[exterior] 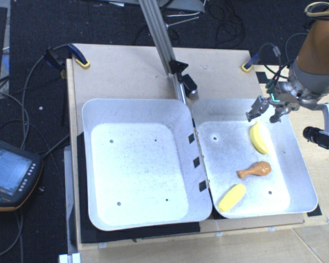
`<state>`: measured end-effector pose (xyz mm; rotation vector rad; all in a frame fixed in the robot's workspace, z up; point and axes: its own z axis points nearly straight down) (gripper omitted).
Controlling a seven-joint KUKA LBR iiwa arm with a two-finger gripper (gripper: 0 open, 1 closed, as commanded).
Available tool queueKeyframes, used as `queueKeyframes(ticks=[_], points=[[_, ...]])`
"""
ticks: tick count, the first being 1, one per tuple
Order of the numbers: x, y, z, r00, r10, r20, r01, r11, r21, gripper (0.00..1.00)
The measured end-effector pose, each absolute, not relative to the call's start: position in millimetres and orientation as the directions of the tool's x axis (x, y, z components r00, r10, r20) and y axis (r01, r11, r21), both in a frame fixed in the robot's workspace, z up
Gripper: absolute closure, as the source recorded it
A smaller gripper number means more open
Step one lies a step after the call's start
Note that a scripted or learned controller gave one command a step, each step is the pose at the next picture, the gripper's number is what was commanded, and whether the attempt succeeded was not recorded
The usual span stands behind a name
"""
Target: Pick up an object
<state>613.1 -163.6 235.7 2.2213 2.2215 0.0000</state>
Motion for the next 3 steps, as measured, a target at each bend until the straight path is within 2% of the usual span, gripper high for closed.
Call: queueKeyframes(ticks=[1,3], points=[[613.1,-163.6,235.7,0.0,1.0,0.0,1.0,0.0,0.0,0.0],[613.2,-169.7,146.8,0.0,1.0,0.001,1.0,0.0,-0.004,0.0]])
